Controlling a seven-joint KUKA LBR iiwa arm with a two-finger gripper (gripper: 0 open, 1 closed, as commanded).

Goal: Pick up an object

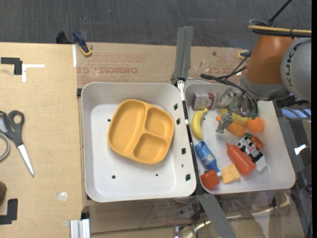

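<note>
While the gripper [233, 105] hovers low near the right white bin's [282, 175] far edge, grasping looks unstarted; next, descend onto the small orange ball [255, 125].

Pretty basic setup: dark grey carpet floor [124, 9] across the 12 o'clock side, light wood bench top [39, 133] filling 9 o'clock. Sheet of brown cardboard [124, 66] lies toward 12, scissors [17, 138] sit out at 9, and there's a blue clamp [81, 42] around 11. Lighting's flat and even.
</note>
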